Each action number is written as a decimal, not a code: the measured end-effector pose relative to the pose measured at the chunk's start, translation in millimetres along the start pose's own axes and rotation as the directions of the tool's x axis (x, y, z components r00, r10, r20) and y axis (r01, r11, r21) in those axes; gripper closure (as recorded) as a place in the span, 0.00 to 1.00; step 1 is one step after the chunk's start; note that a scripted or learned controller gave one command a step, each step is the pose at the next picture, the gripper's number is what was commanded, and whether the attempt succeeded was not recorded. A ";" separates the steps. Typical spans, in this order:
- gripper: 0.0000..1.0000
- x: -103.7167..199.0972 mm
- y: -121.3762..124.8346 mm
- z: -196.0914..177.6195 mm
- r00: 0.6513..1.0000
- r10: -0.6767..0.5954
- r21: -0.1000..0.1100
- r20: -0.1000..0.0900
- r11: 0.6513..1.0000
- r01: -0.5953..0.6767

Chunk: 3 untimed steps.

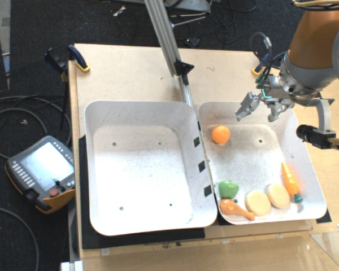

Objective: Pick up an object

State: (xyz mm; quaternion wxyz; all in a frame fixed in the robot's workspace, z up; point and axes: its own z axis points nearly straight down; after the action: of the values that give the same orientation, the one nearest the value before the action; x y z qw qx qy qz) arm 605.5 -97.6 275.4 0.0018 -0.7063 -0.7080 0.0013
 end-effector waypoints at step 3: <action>0.00 -4.7 -10.6 121.7 1.000 0.005 0.003 0.000 1.000 -0.005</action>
State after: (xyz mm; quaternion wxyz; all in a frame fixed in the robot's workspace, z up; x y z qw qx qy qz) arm 594.4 -102.2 153.7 0.0028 -0.7079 -0.7063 0.0024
